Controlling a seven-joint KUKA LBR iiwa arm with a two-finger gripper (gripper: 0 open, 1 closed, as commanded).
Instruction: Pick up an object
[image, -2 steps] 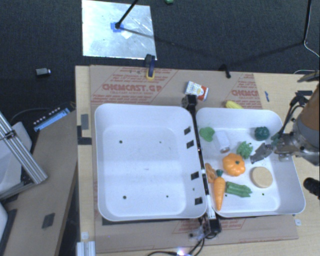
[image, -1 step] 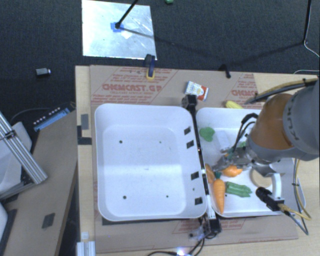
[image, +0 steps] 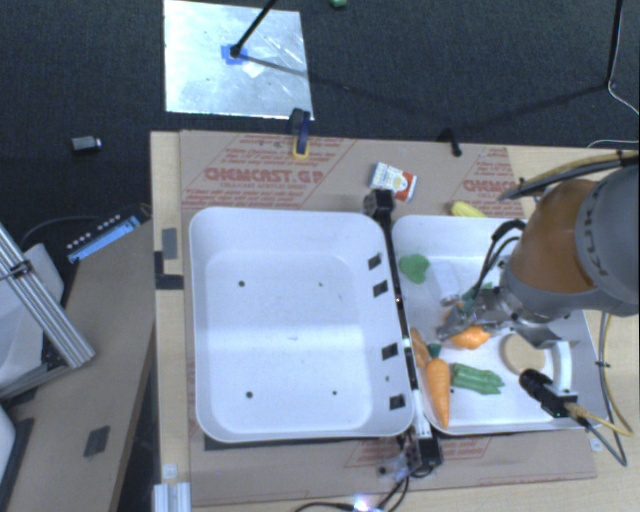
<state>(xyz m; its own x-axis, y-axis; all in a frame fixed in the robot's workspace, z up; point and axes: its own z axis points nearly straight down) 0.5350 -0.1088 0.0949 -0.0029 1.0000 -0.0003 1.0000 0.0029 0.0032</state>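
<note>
The grey arm with its orange band (image: 555, 240) reaches in from the right over the right-hand shallow white bin (image: 440, 240), and its two-finger gripper (image: 462, 318) hangs low over the middle of that bin. The metal fingertips look slightly parted, with nothing clearly seen between them, though the blur there makes this hard to judge. Just beside the gripper, on its lower right and possibly touching it, lies a small rounded orange piece (image: 472, 339). Below and to the left, near the wall shared by the two bins, a long orange plastic carrot (image: 437, 388) lies with its tip pointing toward the near edge. A dark green bumpy pod-shaped toy (image: 476, 379) rests just beside the carrot, on its right. A pale green leafy lump (image: 414, 267) sits above and left of the gripper, well apart from it. A tan ring-shaped piece (image: 520, 355) lies to the right of the orange piece. The left-hand white bin (image: 290, 320) stands alongside.
</note>
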